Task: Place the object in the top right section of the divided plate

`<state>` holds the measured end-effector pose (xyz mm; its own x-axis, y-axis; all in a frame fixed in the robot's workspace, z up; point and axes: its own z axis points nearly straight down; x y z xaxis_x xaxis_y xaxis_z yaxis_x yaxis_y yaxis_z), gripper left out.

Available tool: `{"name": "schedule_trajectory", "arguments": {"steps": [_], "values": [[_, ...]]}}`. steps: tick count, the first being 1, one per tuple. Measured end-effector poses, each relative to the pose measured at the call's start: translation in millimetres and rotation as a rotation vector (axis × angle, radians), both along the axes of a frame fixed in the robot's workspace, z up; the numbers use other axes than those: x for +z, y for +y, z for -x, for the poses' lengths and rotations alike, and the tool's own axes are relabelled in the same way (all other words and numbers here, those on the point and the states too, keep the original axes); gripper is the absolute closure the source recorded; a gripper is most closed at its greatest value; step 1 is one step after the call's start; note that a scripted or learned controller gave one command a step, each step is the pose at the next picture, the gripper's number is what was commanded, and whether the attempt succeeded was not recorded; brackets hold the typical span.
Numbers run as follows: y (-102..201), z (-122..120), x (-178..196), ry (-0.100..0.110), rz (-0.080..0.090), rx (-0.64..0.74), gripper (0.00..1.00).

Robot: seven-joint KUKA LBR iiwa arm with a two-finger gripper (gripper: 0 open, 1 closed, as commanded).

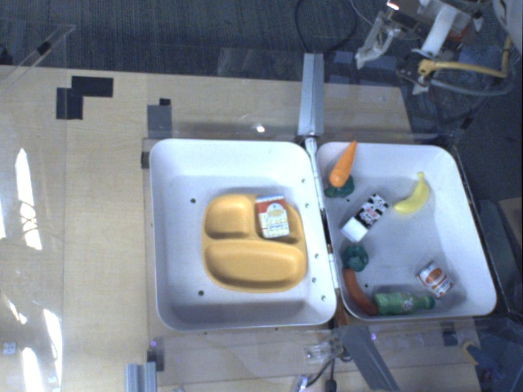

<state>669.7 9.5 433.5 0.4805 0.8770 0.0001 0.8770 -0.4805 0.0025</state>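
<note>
the divided plate (249, 264), yellow, sat in the middle of the left bin (176, 219). a small carton (274, 218) with a red top and a printed label already lay in the plate's top right section, flat and inside the rim, touching nothing else. judged from that alone, the placing step looked done, and the arm (445, 11) was raised well clear, off beyond the far right corner of the desk (98, 243). the claw (377, 43) hung there above the dark floor, apart from both bins and holding nothing that could be seen; whether its tips were spread or pressed together i could not tell, since they were small and blurred against the cables.

if the carton was the object meant, the next move called for little more than keeping the arm away from the plate so as not to nudge it. if another item was meant, the claw would have to come down into the right bin (462, 194), where a carrot (344, 162), a banana (413, 196), a black-and-white spotted carton (365, 216), a small can (435, 278), a green bottle (404, 302), a second carrot (358, 291) and a dark green piece (355, 256) lay scattered.

the carton's label was too fine to read. the second carrot's tip ran under the green bottle by the bin's near edge. the upper arm was cut off at the frame's top right.
</note>
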Motion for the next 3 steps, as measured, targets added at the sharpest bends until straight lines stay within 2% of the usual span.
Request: {"name": "schedule_trajectory", "arguments": {"steps": [2,3], "values": [[-171,0,1,-0.001,0.001,-0.122,0.0],[-205,0,2,-0.002,0.001,-0.032,0.0]]}}
